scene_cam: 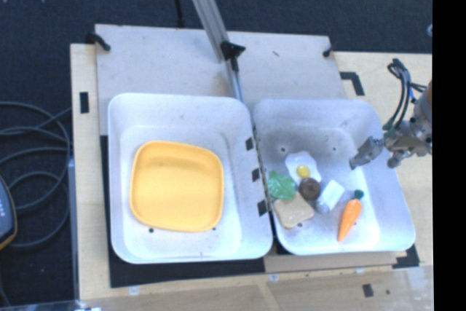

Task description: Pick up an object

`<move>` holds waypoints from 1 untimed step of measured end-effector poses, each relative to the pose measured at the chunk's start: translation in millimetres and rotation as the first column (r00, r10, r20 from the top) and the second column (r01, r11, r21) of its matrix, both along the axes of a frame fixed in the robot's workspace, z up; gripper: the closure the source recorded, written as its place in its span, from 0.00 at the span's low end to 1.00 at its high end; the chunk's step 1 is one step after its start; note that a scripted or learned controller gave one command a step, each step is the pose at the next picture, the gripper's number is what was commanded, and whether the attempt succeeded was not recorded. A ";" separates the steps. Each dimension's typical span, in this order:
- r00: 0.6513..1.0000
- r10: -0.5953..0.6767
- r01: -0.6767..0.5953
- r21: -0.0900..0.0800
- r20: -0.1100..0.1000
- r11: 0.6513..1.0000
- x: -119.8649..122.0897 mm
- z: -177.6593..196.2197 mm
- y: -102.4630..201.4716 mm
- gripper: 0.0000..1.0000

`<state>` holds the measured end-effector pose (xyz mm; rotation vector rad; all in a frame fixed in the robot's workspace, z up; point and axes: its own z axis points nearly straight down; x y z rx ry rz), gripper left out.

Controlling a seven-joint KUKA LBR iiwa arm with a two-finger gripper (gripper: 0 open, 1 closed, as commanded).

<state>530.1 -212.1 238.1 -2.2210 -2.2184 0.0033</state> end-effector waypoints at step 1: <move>1.000 0.000 0.000 0.000 0.000 1.000 -3.8 -42.3 0.2 0.00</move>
